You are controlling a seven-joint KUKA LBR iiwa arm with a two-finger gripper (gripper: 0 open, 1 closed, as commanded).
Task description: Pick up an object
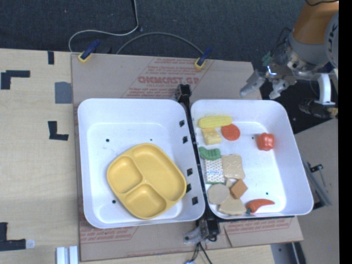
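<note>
My gripper point(265, 87) hangs above the bench just past the far rim of the right bin point(286, 164), fingers spread apart and nothing between them. Inside that bin lie several toy foods: a yellow corn cob point(215, 121), a red round slice point(231, 132), a red pepper point(265, 141), a green piece point(209, 153), a tan cracker point(232, 166), a patterned square point(214, 170), a brown cube point(238, 189) and a red chili point(259, 204). All of them sit nearer the camera than the gripper.
The left bin point(99, 120) holds a yellow divided plate point(146, 180). A black hinge strip point(190, 147) runs between the bins. Cables point(132, 32) and two clamps point(88, 53) lie along the cardboard's far edge.
</note>
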